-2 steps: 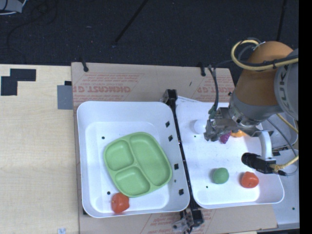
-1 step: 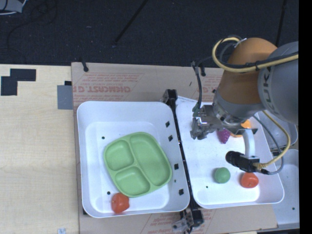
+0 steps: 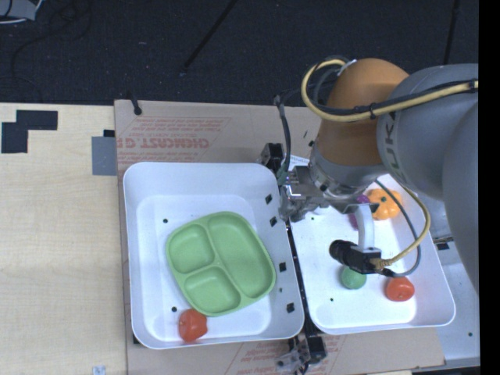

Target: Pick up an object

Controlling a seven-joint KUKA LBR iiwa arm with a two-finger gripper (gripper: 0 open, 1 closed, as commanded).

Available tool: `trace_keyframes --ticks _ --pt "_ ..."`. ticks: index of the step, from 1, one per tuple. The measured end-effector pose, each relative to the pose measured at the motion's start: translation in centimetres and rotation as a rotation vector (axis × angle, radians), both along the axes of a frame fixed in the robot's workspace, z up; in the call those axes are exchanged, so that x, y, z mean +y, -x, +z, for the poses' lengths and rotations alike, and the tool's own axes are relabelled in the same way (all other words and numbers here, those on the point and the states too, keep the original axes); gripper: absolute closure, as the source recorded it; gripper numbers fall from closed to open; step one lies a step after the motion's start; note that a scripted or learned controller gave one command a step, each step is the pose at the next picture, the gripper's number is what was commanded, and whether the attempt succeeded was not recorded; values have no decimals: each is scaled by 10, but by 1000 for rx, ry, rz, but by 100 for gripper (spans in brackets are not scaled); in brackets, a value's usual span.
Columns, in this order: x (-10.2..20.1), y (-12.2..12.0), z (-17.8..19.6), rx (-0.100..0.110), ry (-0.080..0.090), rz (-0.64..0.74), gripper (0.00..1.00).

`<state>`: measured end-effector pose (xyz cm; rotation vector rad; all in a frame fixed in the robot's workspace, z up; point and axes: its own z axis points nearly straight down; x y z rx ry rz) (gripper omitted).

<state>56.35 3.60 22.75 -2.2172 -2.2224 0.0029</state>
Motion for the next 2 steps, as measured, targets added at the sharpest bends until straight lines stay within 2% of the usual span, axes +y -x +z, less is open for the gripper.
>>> trace_keyframes --ticks 1,2 --pt "55 -2 9 0 -1 2 100" --pt "54 -1 9 1 1 0 0"
